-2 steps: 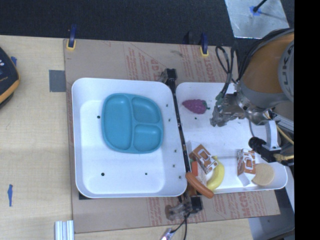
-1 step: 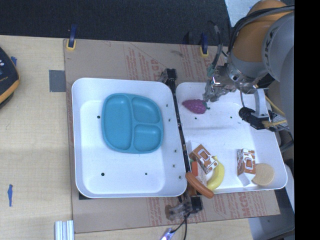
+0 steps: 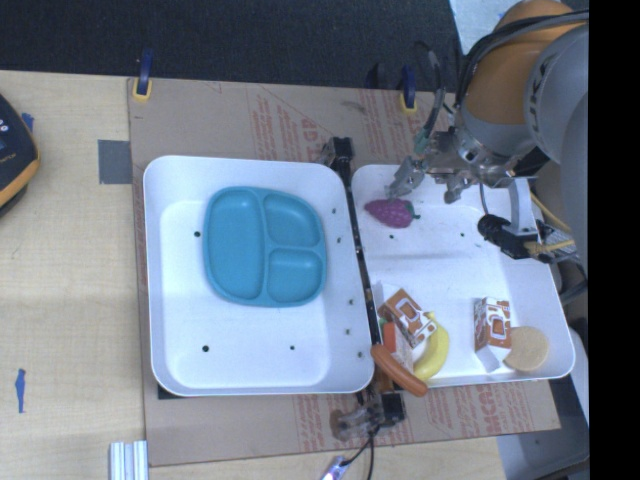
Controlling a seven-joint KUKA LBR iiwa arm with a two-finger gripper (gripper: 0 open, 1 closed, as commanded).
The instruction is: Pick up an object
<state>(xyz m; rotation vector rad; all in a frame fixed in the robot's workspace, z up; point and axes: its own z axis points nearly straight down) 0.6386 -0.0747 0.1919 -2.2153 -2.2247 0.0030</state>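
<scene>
Cardboard (image 3: pixel 250 118) covered the bench under two white bins. A blue plate (image 3: pixel 265 245) filled the left bin (image 3: pixel 170 348). Over the right bin's (image 3: pixel 520 278) far corner the gripper (image 3: pixel 432 176) hung, jaws apart and gripping nothing, just beside a purple fruit (image 3: pixel 390 212); banana (image 3: pixel 432 353) and cookie (image 3: pixel 527 349) lay near the front.
</scene>
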